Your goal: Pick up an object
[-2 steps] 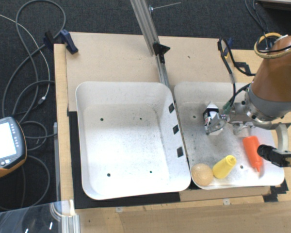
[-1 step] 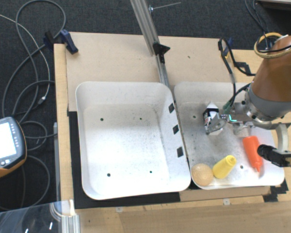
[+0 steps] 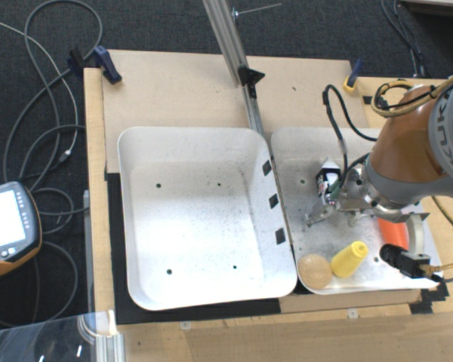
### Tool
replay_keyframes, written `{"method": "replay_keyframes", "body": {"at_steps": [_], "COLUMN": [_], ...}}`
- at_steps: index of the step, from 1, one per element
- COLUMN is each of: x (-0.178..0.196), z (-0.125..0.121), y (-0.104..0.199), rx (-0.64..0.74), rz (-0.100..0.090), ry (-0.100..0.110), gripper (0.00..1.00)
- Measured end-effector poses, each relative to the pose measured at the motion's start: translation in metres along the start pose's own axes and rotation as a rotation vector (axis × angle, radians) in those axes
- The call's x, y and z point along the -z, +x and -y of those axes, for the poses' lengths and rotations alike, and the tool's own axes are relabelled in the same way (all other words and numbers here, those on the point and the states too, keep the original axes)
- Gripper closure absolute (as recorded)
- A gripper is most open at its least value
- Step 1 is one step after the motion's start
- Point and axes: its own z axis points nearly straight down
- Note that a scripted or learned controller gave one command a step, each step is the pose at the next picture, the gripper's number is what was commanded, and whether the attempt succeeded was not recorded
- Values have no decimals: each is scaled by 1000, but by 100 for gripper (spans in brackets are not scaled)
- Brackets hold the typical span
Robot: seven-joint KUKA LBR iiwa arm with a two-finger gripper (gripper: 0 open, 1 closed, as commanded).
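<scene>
Reaching low into the right bin (image 3: pixel 287 149), the hand (image 3: pixel 322 216) sits near the bin's middle, its state impossible to tell, with a yellow object (image 3: pixel 349 259) and a tan disc (image 3: pixel 315 270) lying close together near the front rim and an orange object (image 3: pixel 394 234) just beside the arm.
</scene>
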Motion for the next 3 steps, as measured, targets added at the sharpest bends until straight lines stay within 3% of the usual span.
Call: {"method": "replay_keyframes", "body": {"at_steps": [1, 2, 3], "x": [-53, -40, 9], "z": [1, -1, -4], "y": [1, 1, 10], "rx": [0, -1, 2], "rz": [0, 1, 3], "ry": [-1, -9, -15], "gripper": [0, 100, 100]}}
